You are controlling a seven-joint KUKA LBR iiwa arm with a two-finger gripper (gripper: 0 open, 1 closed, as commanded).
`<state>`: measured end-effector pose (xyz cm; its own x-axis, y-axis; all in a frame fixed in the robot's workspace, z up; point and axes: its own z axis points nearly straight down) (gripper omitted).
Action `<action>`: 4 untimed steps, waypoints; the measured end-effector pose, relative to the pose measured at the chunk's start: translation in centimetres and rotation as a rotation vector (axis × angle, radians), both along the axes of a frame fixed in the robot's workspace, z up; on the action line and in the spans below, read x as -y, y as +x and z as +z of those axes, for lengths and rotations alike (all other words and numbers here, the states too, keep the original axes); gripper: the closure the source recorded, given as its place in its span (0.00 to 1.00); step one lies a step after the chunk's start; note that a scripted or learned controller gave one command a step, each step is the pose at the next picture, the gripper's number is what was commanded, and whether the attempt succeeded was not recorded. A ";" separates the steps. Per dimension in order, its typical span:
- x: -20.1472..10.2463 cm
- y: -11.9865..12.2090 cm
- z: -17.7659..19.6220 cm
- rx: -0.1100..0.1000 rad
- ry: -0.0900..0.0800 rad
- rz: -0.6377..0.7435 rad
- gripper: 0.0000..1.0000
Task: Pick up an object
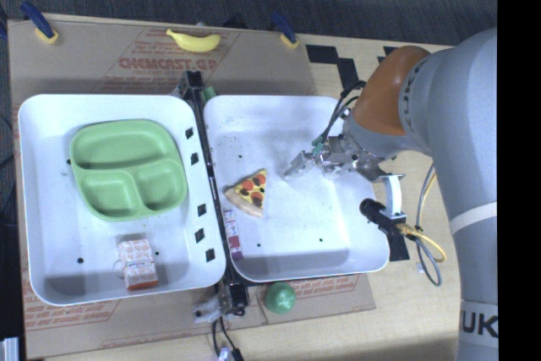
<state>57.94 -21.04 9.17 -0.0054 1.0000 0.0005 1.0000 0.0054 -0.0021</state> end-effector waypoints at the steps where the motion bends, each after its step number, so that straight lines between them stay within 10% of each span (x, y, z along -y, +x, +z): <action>1: -3.3 -6.7 3.7 -0.001 0.000 0.001 0.00; 2: 0.0 3.1 0.0 0.000 0.001 0.000 0.00; 3: -0.1 3.2 1.1 0.001 0.001 0.004 1.00; 4: 0.1 0.4 13.8 0.004 -0.002 -0.001 1.00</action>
